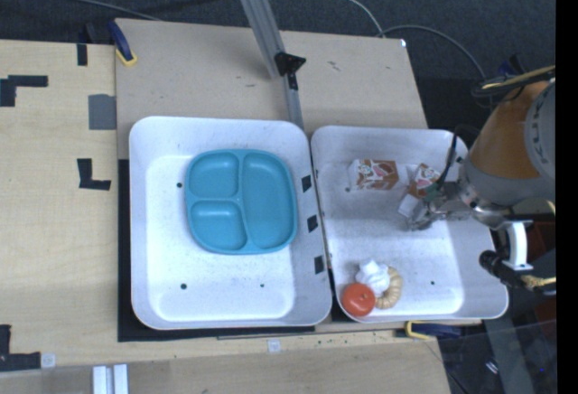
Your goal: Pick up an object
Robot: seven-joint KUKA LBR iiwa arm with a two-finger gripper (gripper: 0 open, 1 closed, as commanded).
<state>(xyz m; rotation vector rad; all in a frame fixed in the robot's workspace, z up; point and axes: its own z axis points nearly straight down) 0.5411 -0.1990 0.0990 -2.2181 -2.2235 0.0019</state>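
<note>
1. Two white bins sit side by side on the bench, their inner rims touching along the middle. The left bin point(153, 202) holds a blue tray point(241, 201) with three sections, lying flat in its upper middle part; bare floor runs along the bin's near side and left wall.
2. The right bin point(388, 243) has most of its room in the centre: a wide bare patch of floor lies between the things at the far side and the things at the near rim.
3. A red-and-white wrapper point(374, 173) lies near the far wall, well clear of the left rim. A second small wrapper point(423, 177) lies just right of it, close to the gripper.
4. A red ball point(358, 299) sits in the near left corner, hard against the rim. A white-topped ring toy point(381, 281) touches its right side. The near right corner is bare.
5. The arm point(519, 148) reaches in over the right rim, its orange band above the bin's right wall.
6. The gripper point(423, 211) hangs low over the right half of the bin, just below the small wrapper. Whether its pincer is wide or narrow, I cannot tell; the tips are dark and blurred. Nothing is seen between them.
7. A grey pole point(257, 4) slants down from the top to the bins' far edge.
</note>
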